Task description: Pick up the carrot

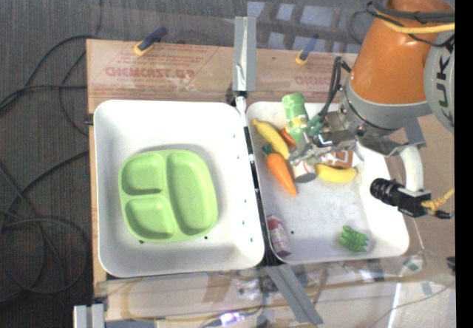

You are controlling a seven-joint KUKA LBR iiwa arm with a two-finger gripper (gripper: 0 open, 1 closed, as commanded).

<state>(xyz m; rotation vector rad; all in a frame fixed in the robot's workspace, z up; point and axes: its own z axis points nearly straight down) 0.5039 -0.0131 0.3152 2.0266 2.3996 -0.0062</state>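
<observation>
Two white bins sit side by side on the counter. Left bin holds a green divided plate. In the right bin the carrot lies at a slant w/ its green end toward the far side, touching a yellow banana beside it. The gripper hangs just right of the carrot, near a green bottle & a 2nd banana. A small green item lies near the front right corner, well apart. A dark reddish item lies at the front left.

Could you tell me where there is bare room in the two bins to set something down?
Right bin: bare middle floor between carrot and green toy. Crowded at the top around the gripper and bananas. Left bin: bare margin around the green tray.
</observation>
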